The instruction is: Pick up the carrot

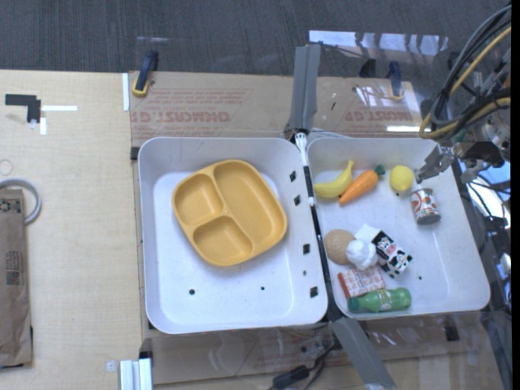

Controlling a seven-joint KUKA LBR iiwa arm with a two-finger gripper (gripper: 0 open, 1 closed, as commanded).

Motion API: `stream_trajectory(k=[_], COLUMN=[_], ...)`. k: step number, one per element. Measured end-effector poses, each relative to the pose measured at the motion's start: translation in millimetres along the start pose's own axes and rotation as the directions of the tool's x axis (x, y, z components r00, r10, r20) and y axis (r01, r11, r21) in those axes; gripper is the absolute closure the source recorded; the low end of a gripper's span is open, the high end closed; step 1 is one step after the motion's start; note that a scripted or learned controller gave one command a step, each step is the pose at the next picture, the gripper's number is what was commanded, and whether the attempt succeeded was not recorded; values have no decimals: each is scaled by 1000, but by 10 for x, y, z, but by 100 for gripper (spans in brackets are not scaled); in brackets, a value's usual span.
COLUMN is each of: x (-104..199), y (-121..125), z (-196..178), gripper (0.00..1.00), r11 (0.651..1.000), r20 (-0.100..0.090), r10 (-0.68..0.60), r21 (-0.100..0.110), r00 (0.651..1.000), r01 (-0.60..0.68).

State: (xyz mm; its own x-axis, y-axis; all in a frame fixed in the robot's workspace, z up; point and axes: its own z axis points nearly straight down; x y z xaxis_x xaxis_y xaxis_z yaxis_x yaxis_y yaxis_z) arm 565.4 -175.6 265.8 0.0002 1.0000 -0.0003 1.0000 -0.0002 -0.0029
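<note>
- Camera view is showing the carrot [360,185] lying untouched in the right bin [455,242], toward its far left corner, so the pick is not yet done and, by the look of it, nearly all of the work is remaining.
- The carrot is resting at a slant with its green top pointing toward the lemon [401,178], and its lower side is touching or just beside the banana [335,183].
- Other items are sitting nearer the front of the same bin: a small can [425,205], a white and brown cluster of toys [357,248], a red packet [361,283] and a green bottle [380,301].
- The left bin [162,234] is holding a yellow divided plate [229,211].
- The gripper [431,166] is hanging at the right bin's far right side, just beyond the lemon and apart from the carrot, with nothing visibly between its fingers; whether they are spread or closed cannot be told at this size.
- The arm is reaching in from the right, mostly hidden behind cables [471,63], with the wrist angling down and leftward toward the bin.
- What is left, as a judgement: travelling left past the lemon, descending onto the carrot, closing and lifting.
</note>
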Motion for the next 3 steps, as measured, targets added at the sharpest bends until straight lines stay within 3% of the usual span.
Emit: stream_trajectory(k=[1,2,3], x=[-194,-263,229], y=[360,299,775], z=[591,233,352], gripper=[0,0,0], r11=[990,954,859], r20=[1,4,4], r10=[-141,-300,-512], r21=[-1,-4,-3], r00=[990,954,859], r01=[141,300,512])
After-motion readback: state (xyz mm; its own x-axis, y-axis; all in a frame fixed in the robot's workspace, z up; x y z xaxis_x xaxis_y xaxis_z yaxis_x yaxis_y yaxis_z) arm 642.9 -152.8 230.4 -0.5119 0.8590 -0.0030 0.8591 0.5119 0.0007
